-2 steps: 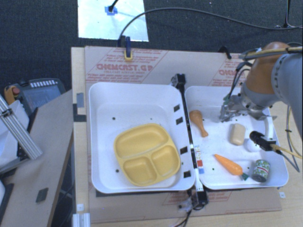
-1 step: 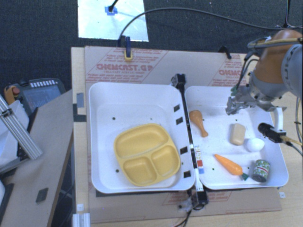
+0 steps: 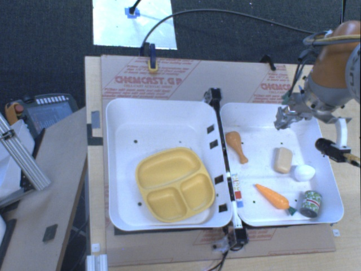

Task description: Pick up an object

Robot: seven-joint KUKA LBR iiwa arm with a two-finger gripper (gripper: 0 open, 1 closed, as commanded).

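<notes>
Orange carrot (image 3: pixel 272 197) with green tip, flat in right bin (image 3: pixel 333 208)

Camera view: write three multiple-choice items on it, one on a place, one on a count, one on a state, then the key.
1. Where does the yellow tray lie?
A. in the left bin
B. in the right bin
C. on the cardboard behind the bins

2. How many objects lie in the right bin?
A. two
B. five
C. eight

3. How does the end effector stand?
A. down on the carrot
B. inside the tray
C. above the right bin's far part, off every object

Key:
1 A, the tray rests on the left bin floor.
2 B: drumstick, bread piece, egg, carrot, can.
3 C, nothing lies beneath or between its tip.
</notes>
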